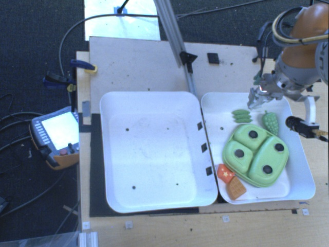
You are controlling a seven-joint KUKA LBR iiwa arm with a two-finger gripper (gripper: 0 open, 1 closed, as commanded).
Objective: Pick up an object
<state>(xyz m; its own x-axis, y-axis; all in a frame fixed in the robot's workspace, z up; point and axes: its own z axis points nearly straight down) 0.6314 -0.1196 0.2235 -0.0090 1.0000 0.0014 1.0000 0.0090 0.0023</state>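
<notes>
The tool (255, 101), grip state unclear, hangs just above the pea pod (241, 116), whose long axis runs left-right.

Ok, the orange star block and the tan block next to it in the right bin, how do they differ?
Colour: the orange star block is bright orange-red; the tan block is a duller brown-orange.
Marking: the orange star block carries a pale star on top; the tan block shows a faint grid texture instead.
Position: the orange star block lies higher up in the view, the tan block nearer the right bin's front edge.
Shared: both are small, roughly square, and lie beside the green tray.
</notes>
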